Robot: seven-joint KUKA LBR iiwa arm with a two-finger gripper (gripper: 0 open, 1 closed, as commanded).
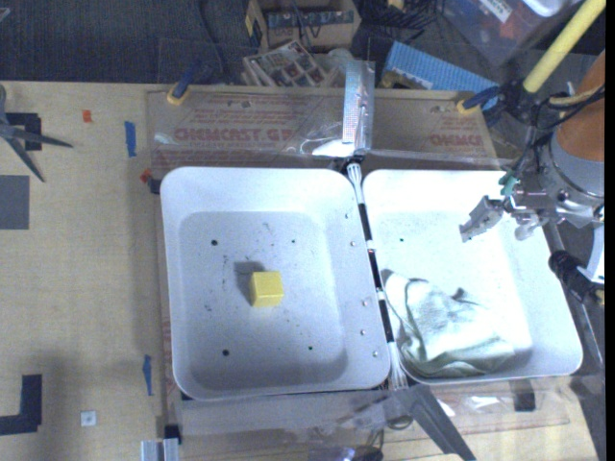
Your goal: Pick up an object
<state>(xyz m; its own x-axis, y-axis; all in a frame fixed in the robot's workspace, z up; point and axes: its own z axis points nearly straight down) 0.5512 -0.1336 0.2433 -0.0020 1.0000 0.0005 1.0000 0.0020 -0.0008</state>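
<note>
Hovering over right bin (562, 353), gripper (478, 221) carries nothing; jaws' spread or closure: cannot tell. Crumpled cloth (452, 329) lies below in that bin, yellow block (267, 288) in left bin (192, 200). Pick not yet begun.

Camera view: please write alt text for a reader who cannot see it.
The gripper hangs over the right bin, above a crumpled pale cloth lying at that bin's near left. A yellow block sits alone in the left bin.

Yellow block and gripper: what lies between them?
In the camera view, the yellow block sits in the left bin; the bins' shared rims and bare right bin floor separate it from the gripper.
</note>
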